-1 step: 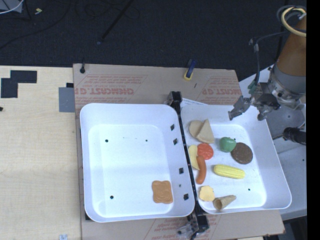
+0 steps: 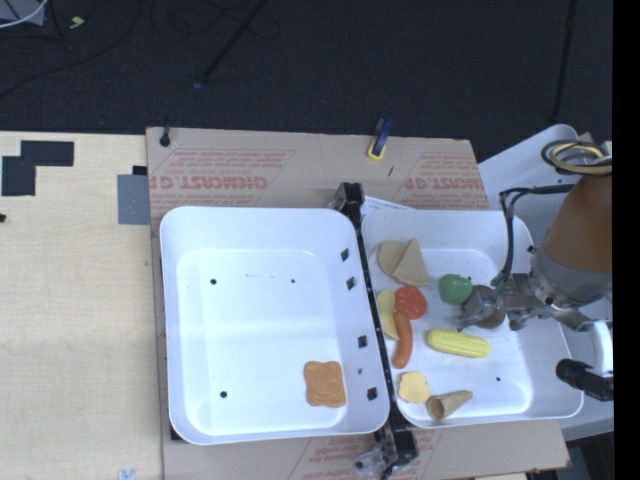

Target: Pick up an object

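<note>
Cardboard sheet [image 2: 300,168] lies under both bins. Blue-and-yellow clamp [image 2: 379,140] sits on its far edge. Black cables [image 2: 230,38] cross the dark floor [image 2: 400,48] behind.

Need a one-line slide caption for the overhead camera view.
Arm's gripper low in the right white bin beside a green toy vegetable and yellow toy corn cob; orange waffle-like toy in the left bin.
</note>
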Controlling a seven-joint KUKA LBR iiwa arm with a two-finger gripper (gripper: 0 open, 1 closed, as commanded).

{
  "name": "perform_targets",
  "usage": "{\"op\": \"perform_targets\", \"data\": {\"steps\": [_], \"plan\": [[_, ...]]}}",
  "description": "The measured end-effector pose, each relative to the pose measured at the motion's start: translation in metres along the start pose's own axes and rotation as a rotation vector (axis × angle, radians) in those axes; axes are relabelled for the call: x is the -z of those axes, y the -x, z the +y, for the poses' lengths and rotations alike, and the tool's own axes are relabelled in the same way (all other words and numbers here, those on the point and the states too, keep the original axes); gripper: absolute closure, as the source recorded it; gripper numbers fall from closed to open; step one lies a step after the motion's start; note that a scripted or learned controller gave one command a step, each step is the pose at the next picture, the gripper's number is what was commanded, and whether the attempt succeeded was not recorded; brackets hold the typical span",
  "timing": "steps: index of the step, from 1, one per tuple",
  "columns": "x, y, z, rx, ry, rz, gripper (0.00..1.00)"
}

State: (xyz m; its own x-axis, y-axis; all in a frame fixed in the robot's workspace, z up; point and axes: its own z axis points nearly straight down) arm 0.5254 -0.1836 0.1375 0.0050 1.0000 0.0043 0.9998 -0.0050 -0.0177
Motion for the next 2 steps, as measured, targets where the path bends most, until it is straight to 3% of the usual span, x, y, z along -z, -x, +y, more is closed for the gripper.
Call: {"op": "perform_targets", "data": {"steps": [1, 2], "plan": [[-0.050, -0.057, 0.061, 0.010, 0.018, -0.003, 0.00], [-0.051, -0.095, 0.002, 0.003, 0.010, -0.001, 0.00]]}}
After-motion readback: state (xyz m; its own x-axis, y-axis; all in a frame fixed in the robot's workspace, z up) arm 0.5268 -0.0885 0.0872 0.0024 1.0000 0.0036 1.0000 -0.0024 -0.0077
